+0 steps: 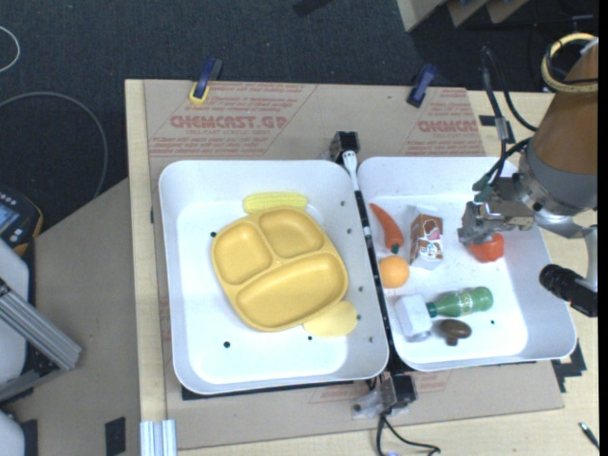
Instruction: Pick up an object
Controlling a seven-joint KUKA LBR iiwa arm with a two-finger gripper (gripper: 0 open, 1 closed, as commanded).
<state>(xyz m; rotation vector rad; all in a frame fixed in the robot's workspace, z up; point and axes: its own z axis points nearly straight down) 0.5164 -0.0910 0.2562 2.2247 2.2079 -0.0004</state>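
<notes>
Nearest the camera, in the right bin (532, 345), a small dark brown object (454, 330) sits by the near rim, with a white block (411, 314) just to its left. Green bottle (461, 301) lies on its side just beyond both, cap end toward the right.

Further back in the same bin: an orange ball (393, 272) against the left wall, a red-orange chilli-shaped piece (386, 225) beyond it, and a brown-and-white packet (427, 239) just right of the chilli.

Gripper (486, 228) is low over the right side of this bin, arm entering from the right. A red round object (488, 247) lies directly under the fingertips, partly covered by them (cannot tell whether the fingers are spread or pinching it, nor whether it is lifted off the bin floor).

Left bin (180, 255) holds a yellow divided tray (276, 268), three compartments, sitting askew. A yellow corn-like piece (275, 200) touches its far edge; a pale yellow rounded piece (332, 321) touches its near right corner.

Both bins rest side by side on a cardboard sheet (285, 112), held at the far edge by two clamps (204, 79).
</notes>
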